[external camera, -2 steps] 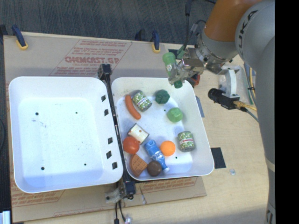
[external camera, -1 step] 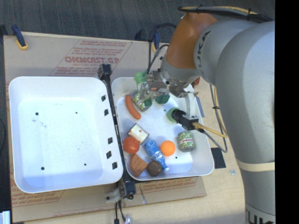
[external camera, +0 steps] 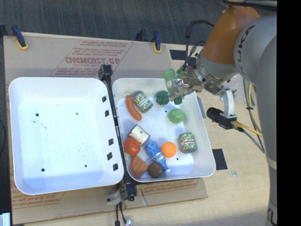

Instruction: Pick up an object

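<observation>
A light green cylinder (external camera: 169, 77) sits pinched between the fingers of my gripper (external camera: 174, 86), raised over the far rim of the right bin (external camera: 207, 149); by my reading, the pick is made and only a secure lift remains. Below lie a dark green ball (external camera: 162, 97), a green ball (external camera: 176, 115) and a sausage (external camera: 133, 108); the left bin (external camera: 19, 126) adjoins.

Your gripper (external camera: 175, 85) hangs over the right bin (external camera: 203, 140) at its 12 o'clock rim, a green cylinder (external camera: 169, 78) between its fingers. At 6 o'clock lies a blue bottle (external camera: 155, 155).
</observation>
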